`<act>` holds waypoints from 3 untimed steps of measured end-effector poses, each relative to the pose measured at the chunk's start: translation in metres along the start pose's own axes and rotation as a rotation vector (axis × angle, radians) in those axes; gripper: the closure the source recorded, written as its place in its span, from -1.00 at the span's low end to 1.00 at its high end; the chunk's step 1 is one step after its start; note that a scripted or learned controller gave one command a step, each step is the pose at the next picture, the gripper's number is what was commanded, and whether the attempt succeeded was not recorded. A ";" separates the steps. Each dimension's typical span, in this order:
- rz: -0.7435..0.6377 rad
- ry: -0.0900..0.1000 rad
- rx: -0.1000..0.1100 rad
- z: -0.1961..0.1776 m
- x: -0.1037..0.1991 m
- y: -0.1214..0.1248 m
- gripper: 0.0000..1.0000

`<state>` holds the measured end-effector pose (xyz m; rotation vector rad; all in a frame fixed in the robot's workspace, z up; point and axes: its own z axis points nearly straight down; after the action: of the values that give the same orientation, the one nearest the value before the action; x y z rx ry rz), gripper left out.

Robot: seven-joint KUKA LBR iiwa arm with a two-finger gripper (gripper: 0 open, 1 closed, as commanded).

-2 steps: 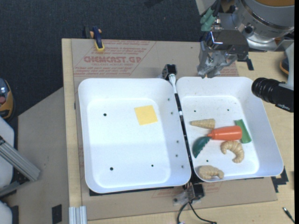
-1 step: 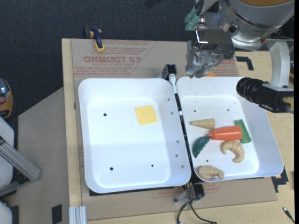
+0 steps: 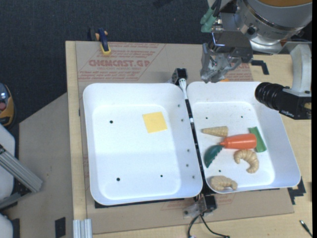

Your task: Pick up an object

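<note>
1. Beyond the carrot (image 3: 238, 141), over the far rim of the right bin (image 3: 223, 108), the gripper (image 3: 216, 72) hangs at the end of the arm (image 3: 270, 14). The arm enters from the upper right, and its grey wrist and orange band point steeply downward.
2. From this slant it cannot be told how far the gripper is open. Nothing is seen in its grasp.
3. The carrot lies on its side on the floor of the right bin, well apart from the gripper and nearer to the camera. Its green top (image 3: 257, 139) is on its right end.
4. Just beyond the carrot's left end lies a pale cone (image 3: 215, 131), the item closest to the gripper.
5. Just in front of the carrot's left end lies a dark teal piece (image 3: 213, 155).
6. Just in front of the carrot's right half lies a tan croissant (image 3: 247, 160).
7. Further in front of the carrot, near the bin's front rim, rests a second beige pastry (image 3: 224, 183).
8. Well to the left of the carrot, across the seam between the bins, a flat yellow square (image 3: 154, 122) lies alone in the left bin (image 3: 129, 157).
9. Both bins rest on a printed cardboard sheet (image 3: 124, 61). A yellow-and-blue clamp (image 3: 104, 39) sits at the sheet's corner far beyond and left of the carrot.
</note>
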<state>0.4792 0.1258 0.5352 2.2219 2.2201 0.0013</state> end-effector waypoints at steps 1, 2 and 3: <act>0.000 0.000 0.000 0.000 0.000 0.000 1.00; -0.002 0.000 -0.001 0.000 0.012 0.000 1.00; -0.002 0.001 -0.001 0.000 0.025 0.000 1.00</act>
<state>0.4793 0.1513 0.5350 2.2195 2.2220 0.0033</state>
